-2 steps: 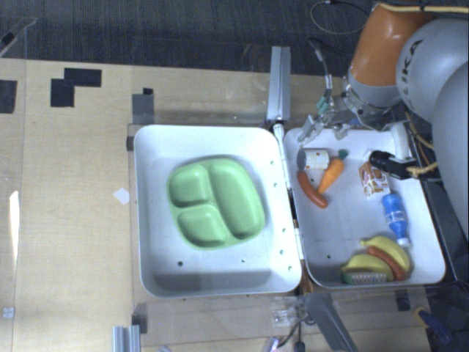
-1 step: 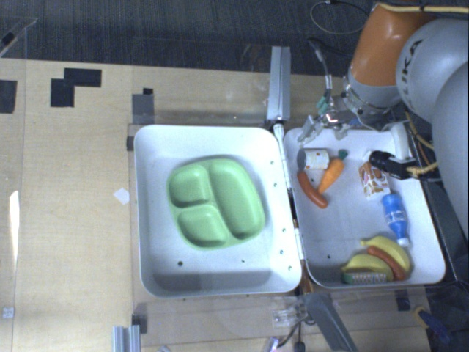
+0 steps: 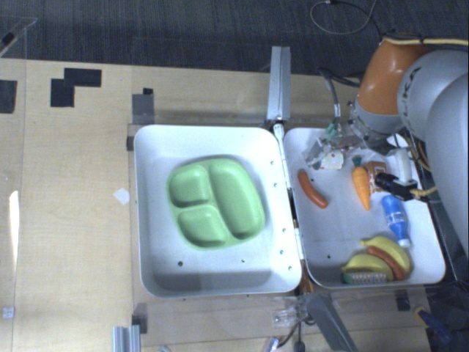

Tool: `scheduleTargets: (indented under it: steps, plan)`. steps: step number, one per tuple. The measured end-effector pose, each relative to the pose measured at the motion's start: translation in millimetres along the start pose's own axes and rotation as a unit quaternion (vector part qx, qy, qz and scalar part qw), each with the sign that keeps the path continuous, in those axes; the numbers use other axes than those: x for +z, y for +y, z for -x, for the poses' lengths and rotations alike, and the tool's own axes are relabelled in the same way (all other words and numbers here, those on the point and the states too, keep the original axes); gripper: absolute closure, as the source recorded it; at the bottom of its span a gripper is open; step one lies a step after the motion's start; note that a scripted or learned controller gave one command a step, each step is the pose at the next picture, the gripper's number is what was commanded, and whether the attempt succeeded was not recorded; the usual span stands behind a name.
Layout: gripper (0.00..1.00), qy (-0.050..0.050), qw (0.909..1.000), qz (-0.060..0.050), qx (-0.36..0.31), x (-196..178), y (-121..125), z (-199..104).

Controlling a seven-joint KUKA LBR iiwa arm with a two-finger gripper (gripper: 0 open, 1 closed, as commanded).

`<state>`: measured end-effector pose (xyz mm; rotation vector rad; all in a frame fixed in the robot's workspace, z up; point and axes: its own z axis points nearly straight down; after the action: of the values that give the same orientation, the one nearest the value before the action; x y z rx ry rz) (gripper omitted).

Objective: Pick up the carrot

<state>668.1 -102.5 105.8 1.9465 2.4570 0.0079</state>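
The orange carrot (image 3: 361,187) with a green top lies in the right bin (image 3: 330,259), pointing toward the near side. My gripper (image 3: 331,152) hovers at the far end of that bin, just up and left of the carrot's green end. The carrot rests on the bin floor, apart from the gripper.
A red-orange sausage (image 3: 312,189) lies left of the carrot. A blue bottle (image 3: 394,219) lies to its right, and bananas with another sausage (image 3: 379,259) fill the near right corner. The left bin (image 3: 154,262) holds a green divided plate (image 3: 216,200). A metal divider (image 3: 278,86) separates the bins.
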Motion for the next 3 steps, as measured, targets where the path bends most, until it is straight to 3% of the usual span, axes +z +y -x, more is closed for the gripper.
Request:
scheduleTargets:
  steps: [1,2,3]
  plan:
    - [0.0,0.0,1.0,-0.001,0.004,-52.4,-86.7,18.5]
    - [0.0,-0.01,0.9984,0.015,-0.053,-10.4,-61.6,60.4]
    - [0.0,-0.015,0.9858,0.019,-0.166,-3.1,-72.4,71.8]
